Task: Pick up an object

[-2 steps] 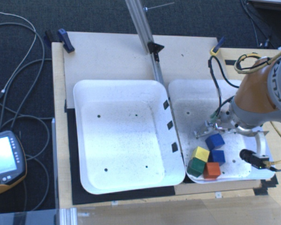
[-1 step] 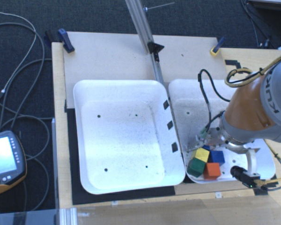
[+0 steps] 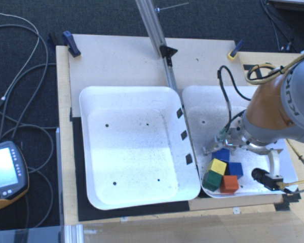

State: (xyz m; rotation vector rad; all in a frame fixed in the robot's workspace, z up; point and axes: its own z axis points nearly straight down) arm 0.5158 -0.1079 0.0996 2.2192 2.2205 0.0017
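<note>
Several small blocks sit clustered at the front of the right bin (image 3: pixel 202 110): a yellow block (image 3: pixel 219 166), a blue block (image 3: pixel 235 169), a green block (image 3: pixel 212 179) and an orange-red block (image 3: pixel 229 184). Another blue block (image 3: pixel 222 155) shows just behind the yellow one, right under the gripper. My gripper (image 3: pixel 224 147) hangs low over the back of this cluster, with the arm coming in from the right. The wrist hides the fingertips.
The left bin (image 3: pixel 93 135) stands beside the right one, their walls meeting near the middle. A slanted metal pole (image 3: pixel 154 29) crosses the back of the bench. Clamps sit at the bench's back corners.
</note>
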